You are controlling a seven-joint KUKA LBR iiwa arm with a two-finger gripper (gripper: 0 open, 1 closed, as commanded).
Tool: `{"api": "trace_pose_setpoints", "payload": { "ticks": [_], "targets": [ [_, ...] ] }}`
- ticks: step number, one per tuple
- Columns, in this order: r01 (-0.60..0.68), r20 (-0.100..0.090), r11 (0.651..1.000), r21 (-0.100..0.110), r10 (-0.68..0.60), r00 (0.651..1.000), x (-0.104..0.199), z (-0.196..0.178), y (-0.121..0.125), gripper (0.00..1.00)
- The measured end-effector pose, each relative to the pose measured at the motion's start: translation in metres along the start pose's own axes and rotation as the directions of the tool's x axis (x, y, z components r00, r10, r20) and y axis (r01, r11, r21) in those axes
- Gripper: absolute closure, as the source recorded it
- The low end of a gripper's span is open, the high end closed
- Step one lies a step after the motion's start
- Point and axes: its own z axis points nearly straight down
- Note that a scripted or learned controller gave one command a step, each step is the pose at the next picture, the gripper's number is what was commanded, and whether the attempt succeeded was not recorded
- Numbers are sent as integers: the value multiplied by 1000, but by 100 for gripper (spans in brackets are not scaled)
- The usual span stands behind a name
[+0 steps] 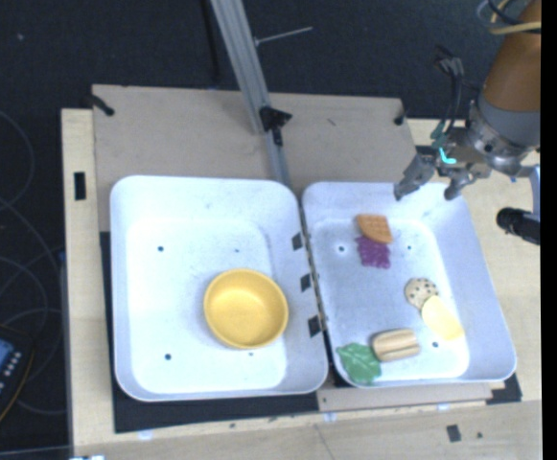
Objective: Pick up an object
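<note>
Six small objects lie in the right bin [484,338], one yellow bowl [245,307] left; jaws spread, gripping nothing.

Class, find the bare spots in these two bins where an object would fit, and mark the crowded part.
Left bin: bare floor all round the yellow bowl, widest toward its far edge. Right bin: a bare strip between the divider and the purple piece. Crowded: the right bin's near corner, around the green piece, tan roll and yellow slice.

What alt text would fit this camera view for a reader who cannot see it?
The gripper, fingers open and holding nothing, hovers over the far right corner of the right bin, which holds small food-like toys, among them an orange piece and a purple piece. The left bin holds a yellow bowl.
</note>
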Motion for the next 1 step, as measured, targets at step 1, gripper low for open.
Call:
{"api": "trace_pose_setpoints", "payload": {
  "ticks": [1],
  "targets": [
    [0, 1, 1000, 4, 0, 1000, 5, 45, 4, 0]
  ]
}}
